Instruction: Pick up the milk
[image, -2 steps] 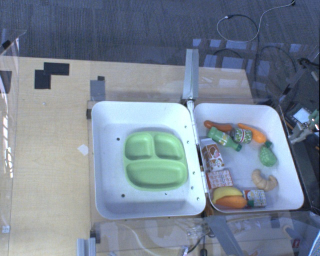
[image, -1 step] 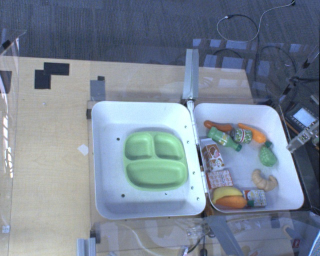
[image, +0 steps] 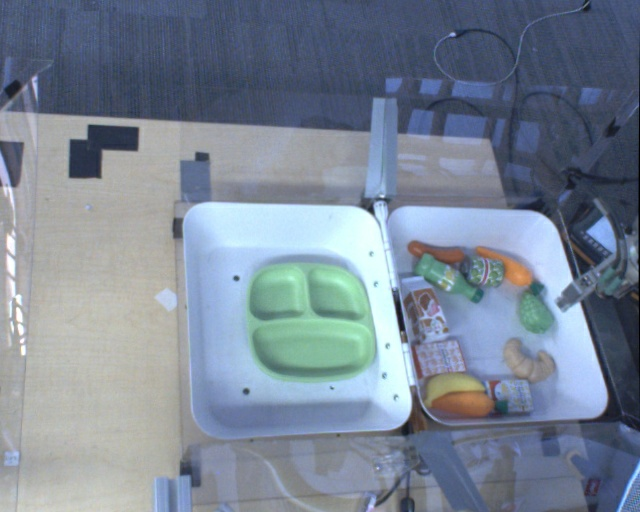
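Overhead, two white bins are seen side by side on a wooden tabletop (image: 110, 330). A green divided plate (image: 310, 320) is held in the left bin (image: 205, 300). In the right bin (image: 575, 385), the milk carton (image: 427, 312) lies flat near the left wall, below a green bottle (image: 447, 276). The tool (image: 578, 293) is seen at the bin's right rim, well apart from the milk; whether it is apart or together cannot be told.

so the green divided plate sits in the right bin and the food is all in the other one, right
Not quite: the camera view shows the green divided plate in the left bin. The food, such as the milk carton and banana, lies in the right bin.
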